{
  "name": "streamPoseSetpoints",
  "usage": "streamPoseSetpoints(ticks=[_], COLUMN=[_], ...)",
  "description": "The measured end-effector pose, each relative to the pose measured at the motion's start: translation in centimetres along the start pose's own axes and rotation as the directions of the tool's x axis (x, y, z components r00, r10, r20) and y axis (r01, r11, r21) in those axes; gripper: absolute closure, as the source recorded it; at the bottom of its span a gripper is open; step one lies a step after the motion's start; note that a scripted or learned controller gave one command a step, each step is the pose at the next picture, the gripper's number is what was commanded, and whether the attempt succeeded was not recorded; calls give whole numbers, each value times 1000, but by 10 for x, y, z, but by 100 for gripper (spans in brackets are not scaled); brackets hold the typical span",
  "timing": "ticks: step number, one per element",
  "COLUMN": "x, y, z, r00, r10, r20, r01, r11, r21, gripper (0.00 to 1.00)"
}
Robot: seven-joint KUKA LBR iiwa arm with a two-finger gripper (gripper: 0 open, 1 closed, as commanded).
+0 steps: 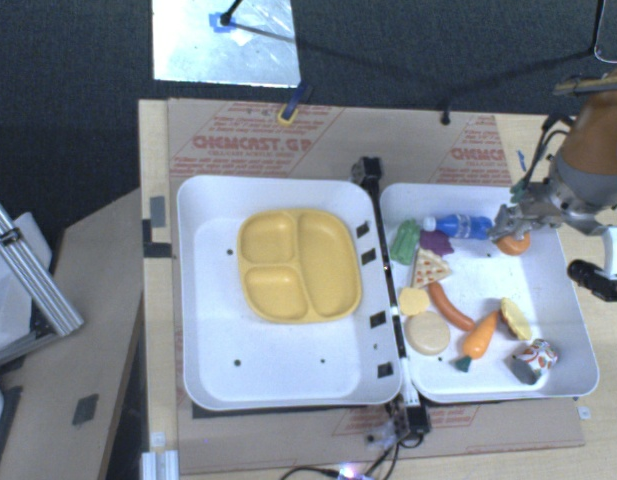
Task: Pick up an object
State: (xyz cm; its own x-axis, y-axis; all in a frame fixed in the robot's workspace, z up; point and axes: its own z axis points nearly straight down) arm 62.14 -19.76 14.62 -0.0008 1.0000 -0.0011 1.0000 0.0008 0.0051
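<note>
The desk [98, 258] lay broad and pale under everything, with a brown printed sheet [253, 138] spread across it beneath the bins. Two white bins sat side by side on that sheet. The left bin [203, 368] carried a yellow divided plate [296, 265], three compartments, flat near the middle. The right bin [573, 303] was the busy one.

And there was the arm [593, 148], grey with its orange band, reaching in from the right over the far corner of the right bin. Its tool [512, 224] hung low at the bin's back right area, right on top of a small orange object [515, 243] — possibly touching it, though the view was too coarse to be sure. Whether the tool was apart or together could not be told.

Now the small stuff in that right bin. A blue bottle [466, 226] lay on its side just left of the tool, a purple piece [435, 240] beside it and a green piece [405, 239] at the left wall. Below those sat a pizza slice [430, 267], a sausage [450, 308], a round beige disc [428, 334], a carrot [478, 338], a yellow wedge [516, 319], and a small grey-and-red item [532, 359] in the near right corner.
</note>
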Motion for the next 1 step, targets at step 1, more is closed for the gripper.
streamPoseSetpoints(ticks=[1], x=[-6], y=[1], z=[-64], r00=[1000], r10=[-1], r20=[2], r01=[1], r11=[1000], r21=[-3], gripper=[100])
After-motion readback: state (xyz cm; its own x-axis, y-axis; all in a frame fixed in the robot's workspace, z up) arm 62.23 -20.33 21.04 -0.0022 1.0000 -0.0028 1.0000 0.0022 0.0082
